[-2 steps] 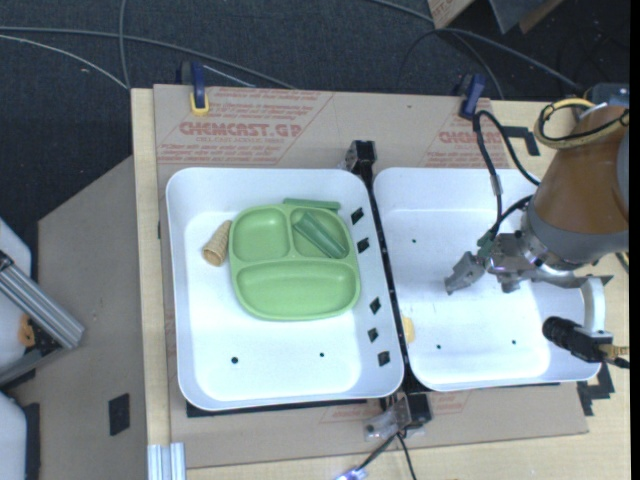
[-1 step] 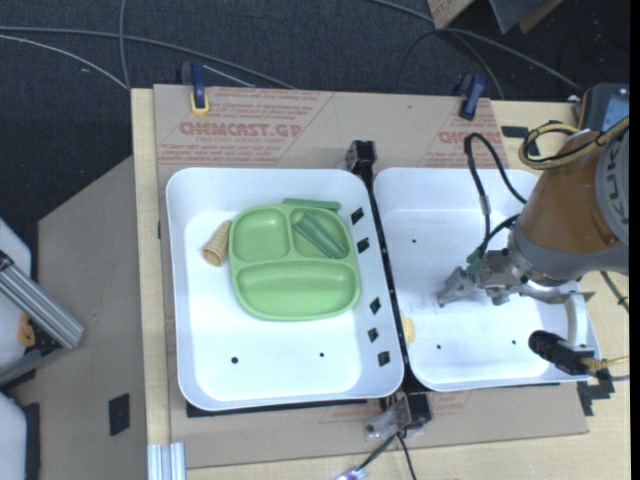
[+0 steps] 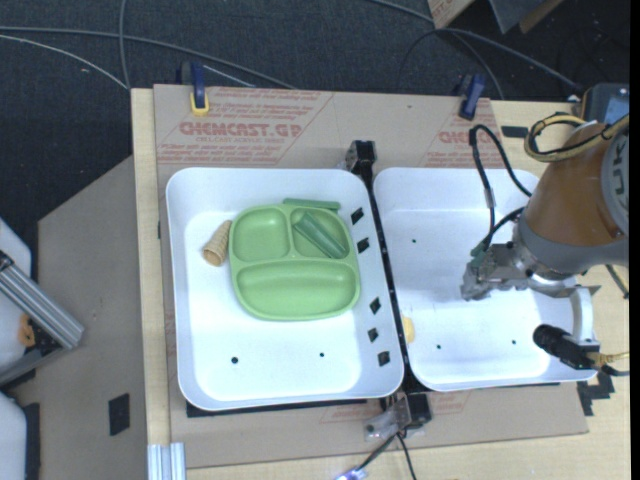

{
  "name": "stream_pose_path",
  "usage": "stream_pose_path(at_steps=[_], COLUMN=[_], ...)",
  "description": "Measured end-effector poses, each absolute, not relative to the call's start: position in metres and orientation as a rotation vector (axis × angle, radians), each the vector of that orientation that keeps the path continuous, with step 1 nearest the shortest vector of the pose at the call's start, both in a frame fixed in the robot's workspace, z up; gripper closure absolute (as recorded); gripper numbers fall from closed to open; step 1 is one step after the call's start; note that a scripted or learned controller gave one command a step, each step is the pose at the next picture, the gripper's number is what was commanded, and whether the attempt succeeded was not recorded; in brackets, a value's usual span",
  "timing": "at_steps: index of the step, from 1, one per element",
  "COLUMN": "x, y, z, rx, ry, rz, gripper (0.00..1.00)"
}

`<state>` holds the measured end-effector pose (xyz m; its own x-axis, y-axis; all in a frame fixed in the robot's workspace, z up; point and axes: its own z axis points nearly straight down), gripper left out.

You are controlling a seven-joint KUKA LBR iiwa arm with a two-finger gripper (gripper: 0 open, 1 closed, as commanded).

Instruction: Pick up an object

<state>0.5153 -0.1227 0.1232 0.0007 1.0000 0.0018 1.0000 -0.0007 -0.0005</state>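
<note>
Two shallow white bins sit side by side on your tabletop point(image 3: 300, 108), a brown board printed with red lettering. In the left bin point(image 3: 200, 348) you have a green divided plate point(image 3: 290, 268) lying flat near the middle, with a green utensil-like piece point(image 3: 322, 230) resting in its upper right compartment. Just beside the plate's left edge, touching or nearly touching it, lies a small tan cone point(image 3: 215, 243), its wider end pointing down and to the left.

Your arm reaches in from the right over the right bin point(image 3: 440, 363). The pincer point(image 3: 478, 280) is low over that bin's floor, toward its right half, pointing down and left. You cannot tell from this angle whether its fingers are spread or pressed together, and nothing can be seen between them. A black cable point(image 3: 485, 183) runs from the upper bench edge down to the wrist.

A small yellow-orange bit point(image 3: 408, 330) shows at the seam between the two bins, near their lower edge; what it is cannot be made out. Blue clamps point(image 3: 199, 83) hold the board at its far edge.
</note>
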Motion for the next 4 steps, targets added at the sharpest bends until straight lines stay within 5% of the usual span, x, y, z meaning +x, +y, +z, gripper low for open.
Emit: stream_pose_path(at_steps=[3, 4], x=[0.519, 0.523], y=[-0.108, -0.047], z=[0.285, 0.277], rx=[-2.223, -2.212], ry=[-2.228, -2.226], rz=[-0.006, -0.001], gripper=[1.0, 1.0])
